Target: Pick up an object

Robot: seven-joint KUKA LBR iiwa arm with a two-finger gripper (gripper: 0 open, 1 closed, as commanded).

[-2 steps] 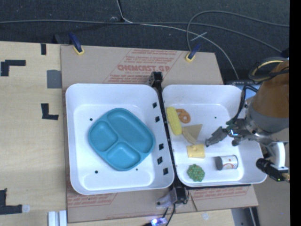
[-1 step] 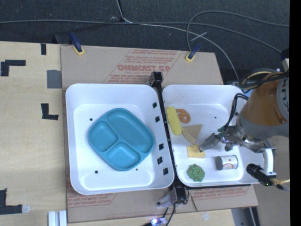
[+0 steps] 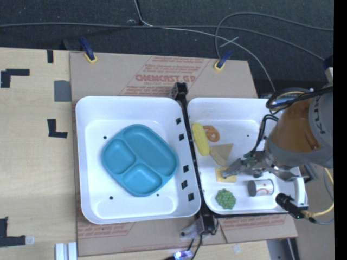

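Observation:
The right bin [image 3: 238, 108] holds several small objects. A yellow corn cob [image 3: 200, 138] lies by its left wall with an orange ring [image 3: 212, 133] beside it. A tan wedge [image 3: 221, 154] sits just below them, and a yellow block [image 3: 225, 176] lies under the gripper's tip. A green broccoli piece [image 3: 225, 199] rests near the front wall, and a small white cup [image 3: 261, 188] lies on its side to the right. My gripper [image 3: 234, 168] is low in the bin, pointing left, over the yellow block and just below the tan wedge.
The left bin [image 3: 87, 145] holds a blue divided plate [image 3: 140, 159]. A black divider [image 3: 187, 145] runs between the bins. The grey and orange arm [image 3: 298, 134] covers the right bin's right side. Cables cross the dark floor behind the bench.

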